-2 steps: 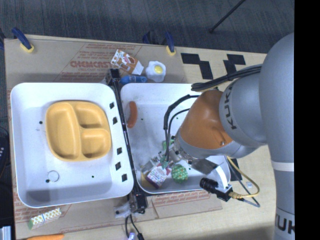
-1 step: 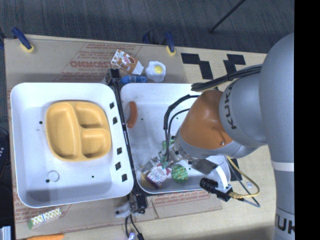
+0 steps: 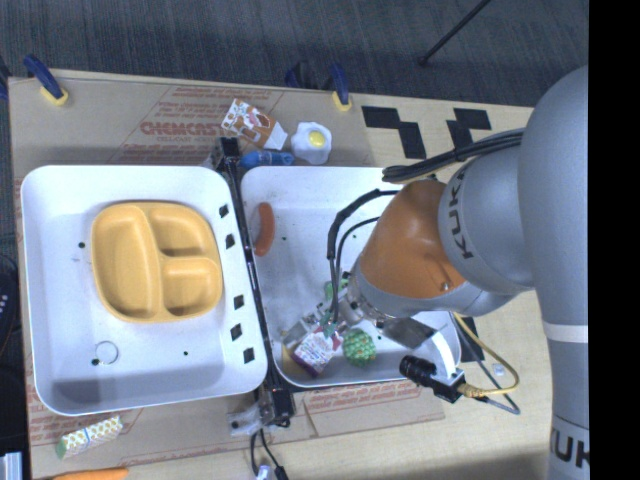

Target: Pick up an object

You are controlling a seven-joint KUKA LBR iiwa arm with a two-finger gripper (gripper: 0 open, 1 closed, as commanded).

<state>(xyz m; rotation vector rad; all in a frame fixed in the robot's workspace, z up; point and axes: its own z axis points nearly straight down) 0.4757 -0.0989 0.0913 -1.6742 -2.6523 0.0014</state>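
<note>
2 small things sit bunched at the right bin's near edge, right under the wrist.
The red-and-white packet (image 3: 316, 351) touches the green ball (image 3: 359, 346) in the right bin (image 3: 300, 193); I'd drop straight onto just 1. The gripper (image 3: 333, 320) hovers above them, the arm hides its tip, can't tell its state.

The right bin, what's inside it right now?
In the right bin: a hot dog by its left wall, and near the front a red-and-white packet beside a green ball. The arm covers much of the floor, so anything beneath it is hidden.
</note>
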